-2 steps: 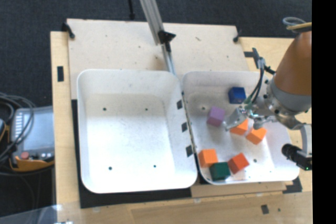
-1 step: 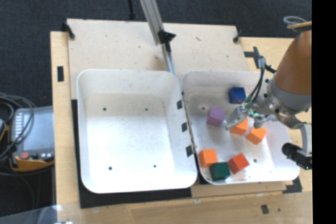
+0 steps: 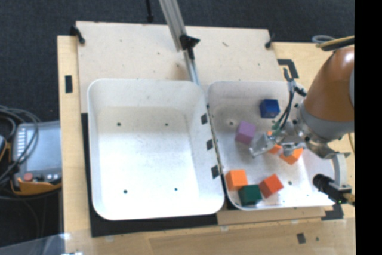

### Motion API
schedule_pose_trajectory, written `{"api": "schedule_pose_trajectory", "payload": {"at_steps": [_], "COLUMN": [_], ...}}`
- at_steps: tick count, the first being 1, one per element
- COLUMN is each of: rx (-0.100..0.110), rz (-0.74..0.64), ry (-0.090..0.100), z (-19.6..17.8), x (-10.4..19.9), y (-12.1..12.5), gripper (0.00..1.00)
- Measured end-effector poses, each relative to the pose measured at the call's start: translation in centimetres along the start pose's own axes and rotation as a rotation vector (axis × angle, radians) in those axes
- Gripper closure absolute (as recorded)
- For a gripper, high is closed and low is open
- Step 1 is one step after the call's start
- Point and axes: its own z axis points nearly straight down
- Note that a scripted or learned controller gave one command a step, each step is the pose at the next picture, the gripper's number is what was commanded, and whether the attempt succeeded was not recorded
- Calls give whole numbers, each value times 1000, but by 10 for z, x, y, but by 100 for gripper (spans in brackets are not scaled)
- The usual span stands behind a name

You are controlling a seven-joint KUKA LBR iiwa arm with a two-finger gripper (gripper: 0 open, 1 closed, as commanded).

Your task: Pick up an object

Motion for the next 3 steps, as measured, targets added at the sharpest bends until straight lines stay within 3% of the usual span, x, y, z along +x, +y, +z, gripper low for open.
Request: {"api": "schedule_pose_trajectory", "payload": {"at_steps": [2, 3], "rx": [-8, -13], "rz": [1, 9], "ry": [-2, 0], "z": [89, 78], "x": [4, 3], "y": [-5, -4], "gripper": [0, 100]}}
